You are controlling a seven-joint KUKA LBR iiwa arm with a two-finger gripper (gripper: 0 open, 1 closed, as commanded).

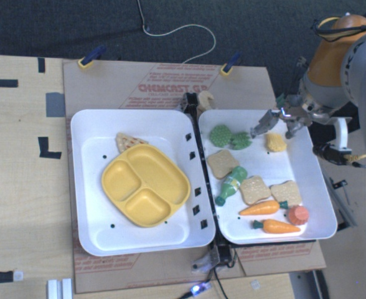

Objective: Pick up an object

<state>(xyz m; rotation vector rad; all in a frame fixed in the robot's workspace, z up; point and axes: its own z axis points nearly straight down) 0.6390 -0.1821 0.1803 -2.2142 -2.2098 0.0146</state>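
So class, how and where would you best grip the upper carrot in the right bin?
Grip the upper carrot across its thick orange middle, coming straight down from above. It lies flat, roughly left to right, tapering to one end, so the fingers should close across its width. Mind the bread close above it and the second carrot below.

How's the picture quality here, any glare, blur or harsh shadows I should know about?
Camera view: lighting is even, shadows soft; the right bin shows no strong glare. The yellow tray and carrots look reasonably sharp, while the hand is slightly smeared, so its fine detail is unclear.
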